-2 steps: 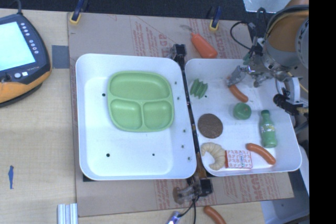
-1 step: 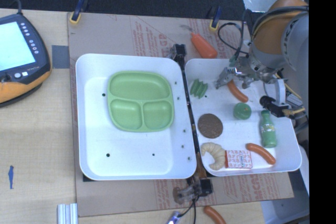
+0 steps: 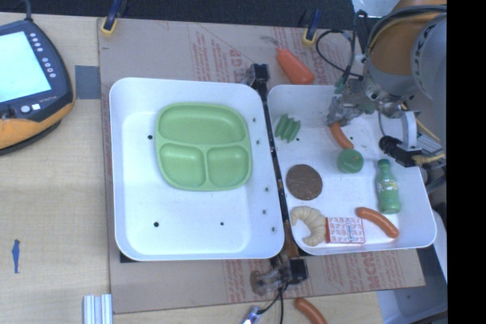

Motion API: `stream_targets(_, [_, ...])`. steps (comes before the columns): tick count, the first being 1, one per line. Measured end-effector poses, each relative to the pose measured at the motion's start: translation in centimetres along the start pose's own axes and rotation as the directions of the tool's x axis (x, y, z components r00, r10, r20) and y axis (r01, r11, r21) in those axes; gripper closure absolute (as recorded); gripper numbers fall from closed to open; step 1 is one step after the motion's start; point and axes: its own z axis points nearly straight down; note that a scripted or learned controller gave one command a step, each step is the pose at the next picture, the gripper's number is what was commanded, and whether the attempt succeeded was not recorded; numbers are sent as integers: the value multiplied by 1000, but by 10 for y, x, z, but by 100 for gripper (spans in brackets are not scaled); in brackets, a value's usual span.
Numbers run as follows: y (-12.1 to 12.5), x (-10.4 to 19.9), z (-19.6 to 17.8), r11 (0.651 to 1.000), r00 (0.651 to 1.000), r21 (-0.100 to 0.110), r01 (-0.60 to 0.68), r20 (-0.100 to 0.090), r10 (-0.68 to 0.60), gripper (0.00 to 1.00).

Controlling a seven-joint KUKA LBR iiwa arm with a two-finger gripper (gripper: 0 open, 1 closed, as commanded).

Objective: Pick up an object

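Gripper (image 3: 339,111) over the small carrot (image 3: 341,136)

You see it low at the right bin's (image 3: 425,239) far edge, poised to grab; finger state unclear.

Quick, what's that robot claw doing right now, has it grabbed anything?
Gripper: low in the right bin, just above a small carrot; whether it is open or shut cannot be told.

Green plate (image 3: 203,146) — white bins (image 3: 133,163)

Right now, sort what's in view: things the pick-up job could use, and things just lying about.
Job:
gripper
small carrot
green ball
green bottle
sausage
croissant
brown disc

Lying about:
green divided plate
carrot outside the bins
teach pendant
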Motion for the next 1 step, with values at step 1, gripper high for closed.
stream_targets(1, [1,86,-88,1000,1000,-6,-3,-2,3,100])
